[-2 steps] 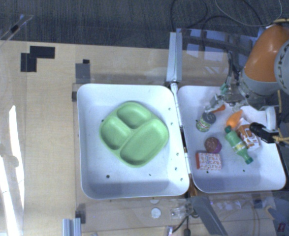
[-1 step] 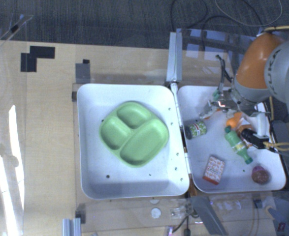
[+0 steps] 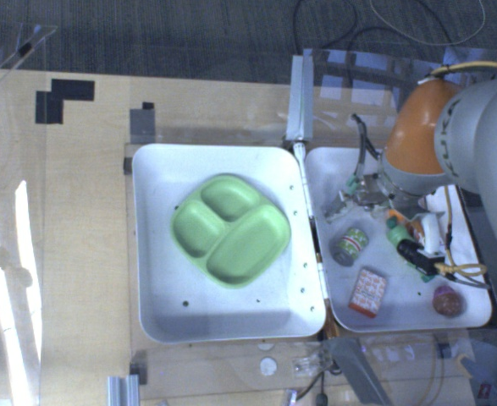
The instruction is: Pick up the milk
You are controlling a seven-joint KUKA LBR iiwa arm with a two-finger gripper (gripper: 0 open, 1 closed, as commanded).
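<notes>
Red-and-white milk carton (image 3: 367,292) lies near a can (image 3: 350,245); the pincer (image 3: 355,199), open or closed I cannot tell, may catch the can instead.

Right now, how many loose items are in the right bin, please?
4: can mid-bin, carton nearer the front, dark round item front right, green piece beside the arm, which may hide more.

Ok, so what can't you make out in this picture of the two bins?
- Camera view: the right bin's far right corner is hidden under the arm.
- Camera view: the small carton's print is too small to read, so it may or may not be the milk.
- Camera view: the green and orange thing is partly covered by the arm.
- Camera view: the dark round thing is too blurred to name.
</notes>
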